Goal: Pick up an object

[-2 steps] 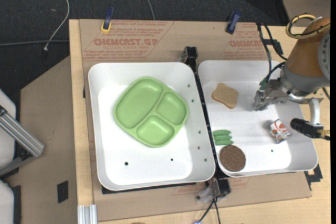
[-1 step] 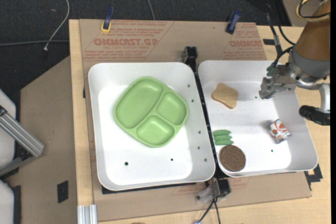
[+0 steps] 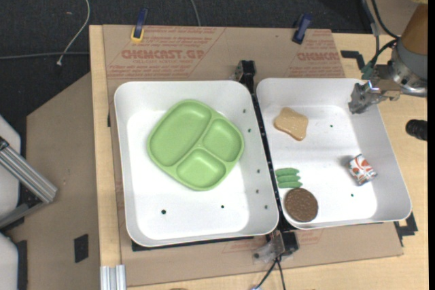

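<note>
**Objects in the right bin, gripper at its far corner**

Objects I can choose from lie in the right shallow white bin (image 3: 387,146): a tan slice of toy bread (image 3: 291,123) near the far left, green toy pea pods (image 3: 288,178) just above a brown round cookie-like disc (image 3: 300,204) at the near left, and a small red-and-white crumpled packet (image 3: 361,169) toward the right wall. My two-finger gripper (image 3: 361,97) hangs over the bin's far right corner, carrying nothing; I cannot tell how its fingers stand. The left white bin (image 3: 136,207) holds a light green three-compartment plastic plate (image 3: 196,144).
</note>
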